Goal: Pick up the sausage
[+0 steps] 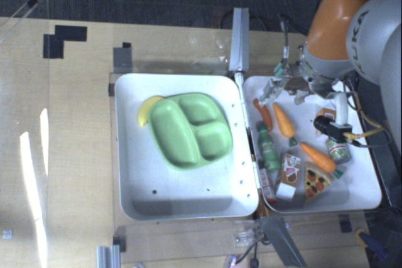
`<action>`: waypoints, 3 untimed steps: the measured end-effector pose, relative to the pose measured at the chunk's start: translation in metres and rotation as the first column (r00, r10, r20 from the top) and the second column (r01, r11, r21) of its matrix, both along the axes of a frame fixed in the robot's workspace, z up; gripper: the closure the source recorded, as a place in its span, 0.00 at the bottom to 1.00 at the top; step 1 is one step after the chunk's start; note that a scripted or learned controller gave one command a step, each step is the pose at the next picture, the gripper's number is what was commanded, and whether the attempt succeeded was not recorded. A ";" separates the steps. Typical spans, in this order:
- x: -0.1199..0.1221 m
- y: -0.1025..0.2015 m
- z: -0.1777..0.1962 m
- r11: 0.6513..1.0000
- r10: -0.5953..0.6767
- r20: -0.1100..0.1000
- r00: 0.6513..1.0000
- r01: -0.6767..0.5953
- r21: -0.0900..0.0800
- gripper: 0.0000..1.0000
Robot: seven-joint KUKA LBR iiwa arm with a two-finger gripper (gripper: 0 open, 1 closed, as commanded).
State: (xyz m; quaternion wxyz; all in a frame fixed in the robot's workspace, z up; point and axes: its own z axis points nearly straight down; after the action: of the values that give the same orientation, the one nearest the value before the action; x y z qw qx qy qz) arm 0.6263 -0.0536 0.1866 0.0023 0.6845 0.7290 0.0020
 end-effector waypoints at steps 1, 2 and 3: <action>0.014 -0.039 -0.098 0.991 0.137 0.004 0.991 -0.137 -0.002 0.00; 0.017 -0.037 -0.086 0.990 0.139 0.010 0.990 -0.139 0.000 1.00; 0.044 0.022 0.008 0.994 0.113 0.003 0.994 -0.113 -0.001 1.00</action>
State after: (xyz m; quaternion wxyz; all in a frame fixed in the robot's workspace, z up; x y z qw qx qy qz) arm 0.6705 -0.0319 0.1944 0.0035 0.6420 0.7667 0.0028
